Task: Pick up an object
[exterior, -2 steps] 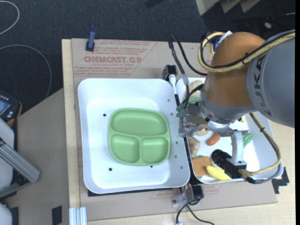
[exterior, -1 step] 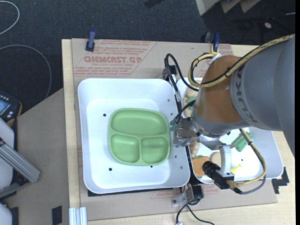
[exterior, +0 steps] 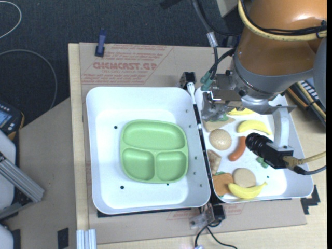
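A robotics lab: an industrial arm (exterior: 280, 35) reaches over a cardboard-covered surface (exterior: 129, 66), with aluminium framing (exterior: 23, 185) and dark carpet (exterior: 129, 9) beside it.

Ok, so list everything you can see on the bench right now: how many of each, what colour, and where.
left bin: 1, white, left half of the board
right bin: 1, white, beside the left one
divided plate: 1, green, middle of the left bin
far banana: 1, yellow, right bin, far side
near banana: 1, yellow, right bin, near edge
sausage: 1, red-orange, middle of the right bin
far round piece: 1, beige, right bin, left side
near round piece: 1, beige, just above the near banana
flat piece: 1, orange, right bin, near-left corner
board: 1, brown, under both bins
clip: 1, blue, board's far edge
arm: 1, grey and orange, above the right bin
gripper: 1, right bin's far-left corner
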`<action>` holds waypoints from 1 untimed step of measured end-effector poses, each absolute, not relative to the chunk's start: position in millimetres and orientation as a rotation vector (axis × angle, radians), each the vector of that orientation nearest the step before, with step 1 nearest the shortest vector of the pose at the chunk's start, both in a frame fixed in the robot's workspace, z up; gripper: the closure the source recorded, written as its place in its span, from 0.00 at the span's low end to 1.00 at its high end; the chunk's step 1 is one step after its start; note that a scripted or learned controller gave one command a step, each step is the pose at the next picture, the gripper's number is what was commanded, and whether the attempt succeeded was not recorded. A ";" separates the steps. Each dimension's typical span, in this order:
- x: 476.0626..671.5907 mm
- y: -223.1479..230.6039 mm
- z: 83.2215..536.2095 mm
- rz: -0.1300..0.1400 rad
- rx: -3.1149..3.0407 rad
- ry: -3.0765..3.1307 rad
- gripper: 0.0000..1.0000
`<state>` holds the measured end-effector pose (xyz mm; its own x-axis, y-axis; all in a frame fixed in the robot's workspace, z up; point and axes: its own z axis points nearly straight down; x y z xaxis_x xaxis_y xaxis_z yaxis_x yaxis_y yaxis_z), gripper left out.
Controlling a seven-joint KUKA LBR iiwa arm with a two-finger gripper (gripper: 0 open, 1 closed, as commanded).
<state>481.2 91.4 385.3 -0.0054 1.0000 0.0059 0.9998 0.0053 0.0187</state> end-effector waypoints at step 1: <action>477.1 56.9 249.5 -0.020 2.233 2.221 1.00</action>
